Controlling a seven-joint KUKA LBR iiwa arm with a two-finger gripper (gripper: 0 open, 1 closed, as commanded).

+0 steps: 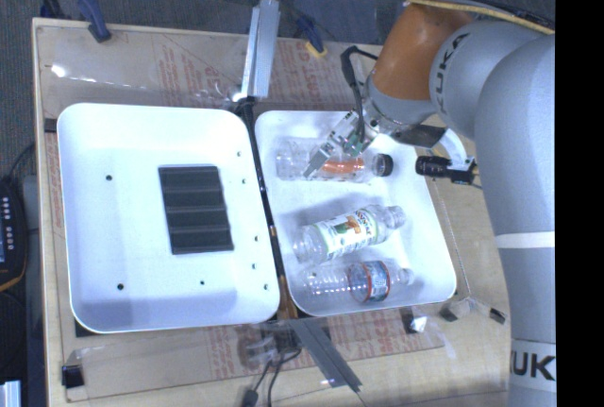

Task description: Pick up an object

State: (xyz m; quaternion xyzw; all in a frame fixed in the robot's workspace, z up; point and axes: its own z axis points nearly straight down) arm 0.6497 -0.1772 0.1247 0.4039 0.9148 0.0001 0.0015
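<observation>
The right bin (427,228) holds three clear plastic bottles lying on their sides. The farthest one (332,168) has an orange label and a black cap pointing right. My gripper (342,144) is low over this bottle, right at its upper side near the middle, and the wrist hides part of it. A bottle with a green and white label (347,232) lies in the middle of the bin. A third bottle (363,280) with a red and blue label lies by the near wall.
The left bin (104,141) holds a black ribbed rectangular pad (195,209) near its centre. A metal divider bar (259,46) stands behind the gap between the bins. The grey arm (510,141) covers the bench's right side.
</observation>
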